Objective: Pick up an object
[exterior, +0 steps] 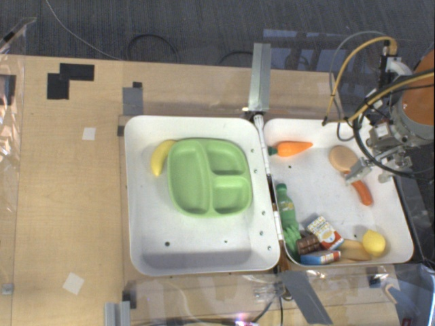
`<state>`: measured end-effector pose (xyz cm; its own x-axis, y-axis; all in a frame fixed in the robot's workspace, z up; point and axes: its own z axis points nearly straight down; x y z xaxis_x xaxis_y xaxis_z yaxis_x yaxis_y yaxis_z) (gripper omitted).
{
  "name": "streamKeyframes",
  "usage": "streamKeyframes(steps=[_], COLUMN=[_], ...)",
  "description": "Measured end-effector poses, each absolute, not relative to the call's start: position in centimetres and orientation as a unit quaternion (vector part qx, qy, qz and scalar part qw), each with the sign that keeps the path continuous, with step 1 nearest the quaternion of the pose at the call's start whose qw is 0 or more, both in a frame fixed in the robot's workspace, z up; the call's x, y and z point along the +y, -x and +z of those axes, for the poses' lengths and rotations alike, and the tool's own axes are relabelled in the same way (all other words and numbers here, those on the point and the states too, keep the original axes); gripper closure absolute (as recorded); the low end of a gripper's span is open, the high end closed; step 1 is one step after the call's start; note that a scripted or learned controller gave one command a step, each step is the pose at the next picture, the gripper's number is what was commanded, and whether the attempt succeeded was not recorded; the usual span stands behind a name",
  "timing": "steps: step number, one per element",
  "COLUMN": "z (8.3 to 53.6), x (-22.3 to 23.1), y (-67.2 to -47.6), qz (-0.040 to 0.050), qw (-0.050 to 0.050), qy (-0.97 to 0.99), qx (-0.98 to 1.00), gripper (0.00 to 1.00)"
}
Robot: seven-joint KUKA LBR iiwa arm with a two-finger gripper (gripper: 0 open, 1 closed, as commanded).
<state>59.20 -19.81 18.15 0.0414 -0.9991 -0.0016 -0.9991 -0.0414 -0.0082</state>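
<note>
Camera view: gripper point(367, 163) is seen low over the right bin point(408, 243), finger state cannot be told. Orange sausage point(362, 191) lies just below-left of it, long axis diagonal, with tan bun point(342, 158) beside. Arm is reached in from the right, wrist tilted down.

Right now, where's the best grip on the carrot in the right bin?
Probably the carrot mid-body, from straight above, fingers closing across its width. It lies flat, long axis running left-right, alone near the bin's top-left corner, with bare bin floor on both long sides.
</note>
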Motion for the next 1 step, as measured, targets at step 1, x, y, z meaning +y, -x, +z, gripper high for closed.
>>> streamKeyframes(steps=[1], z=[8.99], x=[-19.11], y=[-60.57], qz=[-0.005], qw=[0.005], qy=[0.739], qx=[0.673], gripper=[0.0])
